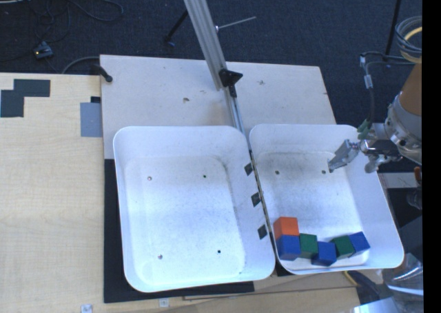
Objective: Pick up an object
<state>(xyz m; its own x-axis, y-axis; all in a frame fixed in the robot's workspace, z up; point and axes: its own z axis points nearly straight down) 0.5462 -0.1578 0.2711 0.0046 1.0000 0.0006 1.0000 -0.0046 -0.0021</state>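
Lying well below jaws (342, 156): orange block (286, 225).

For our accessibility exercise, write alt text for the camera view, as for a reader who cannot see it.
A grey robot arm's gripper hovers over the right white bin, away from a cluster of blocks at the bin's near edge: an orange block, blue blocks and green blocks. The left white bin sits alongside.
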